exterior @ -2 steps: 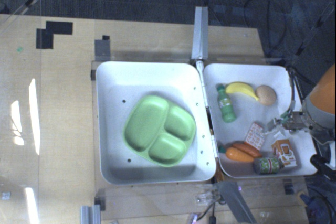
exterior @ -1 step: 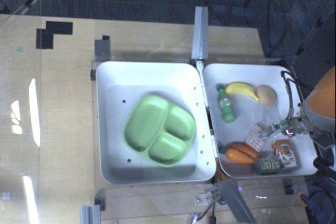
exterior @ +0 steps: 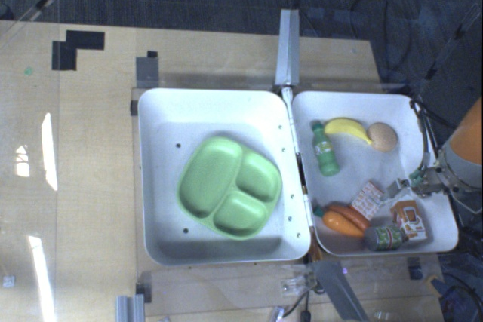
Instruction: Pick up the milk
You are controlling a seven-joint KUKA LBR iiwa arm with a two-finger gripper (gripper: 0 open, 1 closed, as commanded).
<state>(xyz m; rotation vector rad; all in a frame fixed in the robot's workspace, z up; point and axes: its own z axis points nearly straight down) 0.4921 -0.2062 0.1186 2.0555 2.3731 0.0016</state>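
Observation:
A small white carton with red print point(exterior: 367, 198), which I take for the milk, lies flat in the right bin point(exterior: 355, 105), toward its front. A second carton, orange and white point(exterior: 410, 216), lies just to its right near the bin's front right corner. My gripper point(exterior: 413, 182) hangs at the bin's right side, on the grey arm with its orange band point(exterior: 468, 139). It is above and between the two cartons, slightly right of the white one. Nothing shows in its grasp.
The right bin also holds a banana point(exterior: 347, 130), a tan bun point(exterior: 383, 136), a green bottle point(exterior: 325, 150), carrots point(exterior: 343, 219) and a green can point(exterior: 385, 237). A green divided plate point(exterior: 230, 186) sits in the left bin point(exterior: 162, 162). A metal post point(exterior: 288, 49) stands behind the bins.

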